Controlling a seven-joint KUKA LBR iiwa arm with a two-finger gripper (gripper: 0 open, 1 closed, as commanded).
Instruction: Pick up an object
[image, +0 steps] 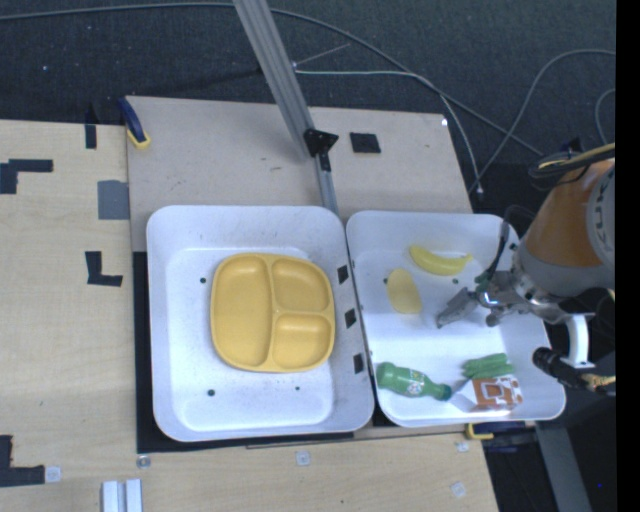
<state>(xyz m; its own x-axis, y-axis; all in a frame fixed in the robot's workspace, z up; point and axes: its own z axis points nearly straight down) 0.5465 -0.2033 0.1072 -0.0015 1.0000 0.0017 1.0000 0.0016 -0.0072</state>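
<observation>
Two white bins side by side on the counter (230, 150). Left bin (180, 300) holds a yellow compartment tray (272, 311), three sections, roughly centred and lying flat. Right bin (375, 300) has the loose objects: a yellow banana (438, 261) near the back, a pale yellow rounded piece (404, 292) just in front and to its left, a green bottle (411, 381) lying on its side along the front edge, a green flat item (486, 366) to its right, and a small orange-and-white box (495, 392) just beside that at the front right corner. Arm enters from the right, orange band visible, hand (458, 311) low inside the right bin between the banana and the green flat item. Fingers (450, 312) are spread a little, nothing visibly between them, not touching any object as far as can be seen.
</observation>
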